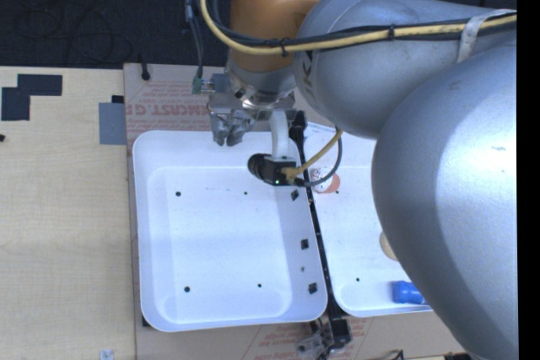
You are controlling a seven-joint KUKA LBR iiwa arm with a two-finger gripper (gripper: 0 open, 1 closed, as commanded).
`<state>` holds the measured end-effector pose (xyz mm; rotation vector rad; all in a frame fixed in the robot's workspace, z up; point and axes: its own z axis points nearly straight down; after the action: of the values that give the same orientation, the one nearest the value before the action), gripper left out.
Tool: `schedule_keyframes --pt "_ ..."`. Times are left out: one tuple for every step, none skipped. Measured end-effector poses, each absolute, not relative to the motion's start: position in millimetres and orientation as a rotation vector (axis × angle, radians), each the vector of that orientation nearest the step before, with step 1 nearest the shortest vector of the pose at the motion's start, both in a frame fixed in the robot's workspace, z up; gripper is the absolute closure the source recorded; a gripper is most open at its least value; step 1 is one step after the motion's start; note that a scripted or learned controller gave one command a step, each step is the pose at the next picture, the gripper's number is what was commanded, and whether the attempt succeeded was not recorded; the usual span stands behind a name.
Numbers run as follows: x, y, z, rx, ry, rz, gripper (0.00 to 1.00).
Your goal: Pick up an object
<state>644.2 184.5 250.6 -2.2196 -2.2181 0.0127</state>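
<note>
Well, nearest the camera lies the blue piece [407,292], in the near corner of the right bin [363,309]. It is well apart from the pincer [229,131], toward the camera and off to the view's right, with the whole left bin [139,223] and the divide between the bins in the way. The arm's bulk covers part of it, so its long axis is hard to judge — it seems to run across the view. A little further back, a pale rounded thing [386,244] peeks from under the arm, too hidden to name. Further still, a reddish round thing [327,182] sits in the right bin just past the divide. This is the closest candidate, near the pincer on its right and slightly toward the camera. Farthest back, the pincer hangs over the far rim of the left bin. Whether it is wide or narrow I cannot tell — nothing is seen in its grasp. The pick is not yet begun; I judge it calls for a shift rightward first.
</note>
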Motion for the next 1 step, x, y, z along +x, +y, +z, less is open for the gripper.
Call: schedule_keyframes --pt "596.9 200.6 228.6 -2.216 -2.220 0.011 1.00"
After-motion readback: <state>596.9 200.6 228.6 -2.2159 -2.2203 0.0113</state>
